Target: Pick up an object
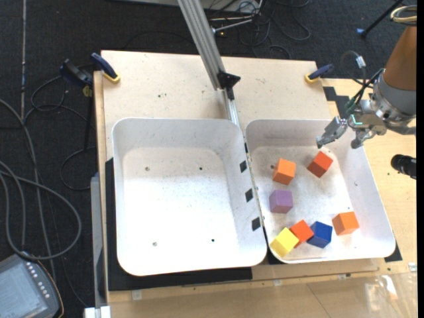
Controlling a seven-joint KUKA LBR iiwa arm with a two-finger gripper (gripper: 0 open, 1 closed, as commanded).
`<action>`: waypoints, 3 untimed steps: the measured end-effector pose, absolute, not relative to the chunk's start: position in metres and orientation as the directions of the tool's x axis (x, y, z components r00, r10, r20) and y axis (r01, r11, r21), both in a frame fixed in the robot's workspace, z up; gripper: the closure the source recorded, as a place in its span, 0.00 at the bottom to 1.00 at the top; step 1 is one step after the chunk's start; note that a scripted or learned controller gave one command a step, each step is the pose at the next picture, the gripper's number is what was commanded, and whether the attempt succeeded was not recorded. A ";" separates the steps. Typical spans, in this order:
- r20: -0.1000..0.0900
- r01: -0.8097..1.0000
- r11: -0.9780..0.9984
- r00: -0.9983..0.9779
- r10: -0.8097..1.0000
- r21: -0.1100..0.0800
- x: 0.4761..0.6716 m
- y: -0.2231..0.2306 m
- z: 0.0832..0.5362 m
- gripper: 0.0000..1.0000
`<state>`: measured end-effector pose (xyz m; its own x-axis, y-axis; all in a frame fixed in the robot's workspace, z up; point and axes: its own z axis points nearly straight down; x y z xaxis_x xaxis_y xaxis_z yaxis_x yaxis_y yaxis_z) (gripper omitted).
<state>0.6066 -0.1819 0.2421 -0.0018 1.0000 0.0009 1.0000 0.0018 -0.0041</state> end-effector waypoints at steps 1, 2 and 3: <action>-0.001 1.000 0.003 -0.003 1.000 0.000 0.608 -0.182 0.245 0.00; 0.000 1.000 0.000 0.000 1.000 -0.004 0.604 -0.180 0.201 0.00; 0.000 1.000 0.003 -0.003 1.000 -0.003 0.610 -0.176 0.156 0.00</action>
